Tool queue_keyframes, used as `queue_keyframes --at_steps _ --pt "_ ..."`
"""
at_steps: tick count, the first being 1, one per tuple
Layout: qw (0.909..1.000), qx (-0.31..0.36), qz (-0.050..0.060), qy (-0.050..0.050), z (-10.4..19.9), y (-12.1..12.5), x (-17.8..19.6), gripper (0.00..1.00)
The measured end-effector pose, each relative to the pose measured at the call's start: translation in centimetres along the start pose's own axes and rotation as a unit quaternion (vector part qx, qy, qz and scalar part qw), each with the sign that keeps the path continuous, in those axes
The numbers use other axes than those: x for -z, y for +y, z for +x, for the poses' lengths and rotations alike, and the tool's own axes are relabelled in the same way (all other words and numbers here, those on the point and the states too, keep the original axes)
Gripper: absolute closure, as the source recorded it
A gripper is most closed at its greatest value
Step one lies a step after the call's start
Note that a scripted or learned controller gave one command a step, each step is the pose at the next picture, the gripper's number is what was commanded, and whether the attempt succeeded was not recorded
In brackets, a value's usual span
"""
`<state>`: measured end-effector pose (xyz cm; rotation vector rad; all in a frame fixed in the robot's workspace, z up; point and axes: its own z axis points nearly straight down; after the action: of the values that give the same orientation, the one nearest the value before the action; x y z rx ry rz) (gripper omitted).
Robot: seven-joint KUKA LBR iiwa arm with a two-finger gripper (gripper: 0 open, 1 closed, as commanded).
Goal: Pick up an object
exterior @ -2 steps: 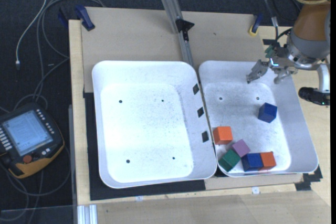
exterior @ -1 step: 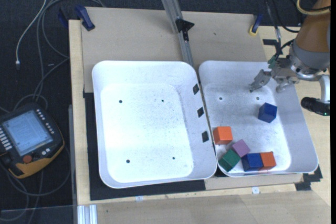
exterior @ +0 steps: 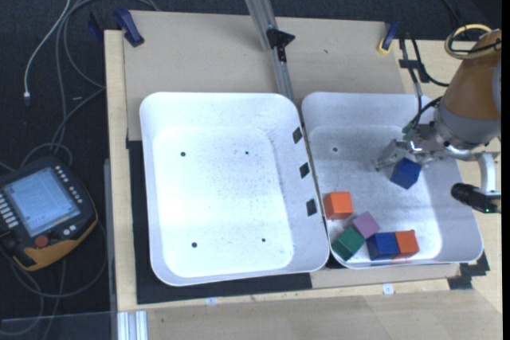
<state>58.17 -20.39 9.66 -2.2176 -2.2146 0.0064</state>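
The blue cube (exterior: 406,173) is at the tip of the hand (exterior: 408,155), over the floor of the right bin (exterior: 351,117). It looks tilted, one corner pointing down, and it seems to hang a little above the white floor, though from this slanted view I cannot be sure that it is lifted and not touching. The hand appears to be clenched on the blue cube at its upper part, with the grey fingers on both sides of it.

The main risk, as I judge it, is that the grip is only on an edge or a corner. A cube held so can turn between the fingers and slip out when the arm (exterior: 472,91) moves up or sideways. If it falls, it can land on the bin floor or roll toward the other pieces.

These pieces lie near the front edge of the same bin, apart from the hand: an orange cube (exterior: 339,205), a purple block (exterior: 366,224), a green block (exterior: 347,242), a second blue block (exterior: 386,244) and a small orange block (exterior: 406,242). The last four are close together, some touching.

A second risk is the bin wall on the right side, which is near the wrist; a wide swing could touch it. The left bin (exterior: 215,111) is well apart, across the divider. Both bins stand on the counter (exterior: 199,52).
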Motion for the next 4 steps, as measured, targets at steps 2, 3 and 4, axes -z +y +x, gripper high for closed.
queue_keyframes --at_steps 2,3,4 --pt "1.0000 0.002 -0.001 0.001 4.4 -2.4 0.2 0.00" --pt "1.0000 0.001 -0.007 -0.001 6.1 -5.9 7.9 0.00" --pt "1.0000 0.001 -0.007 -0.003 5.2 -5.2 1.7 0.00"
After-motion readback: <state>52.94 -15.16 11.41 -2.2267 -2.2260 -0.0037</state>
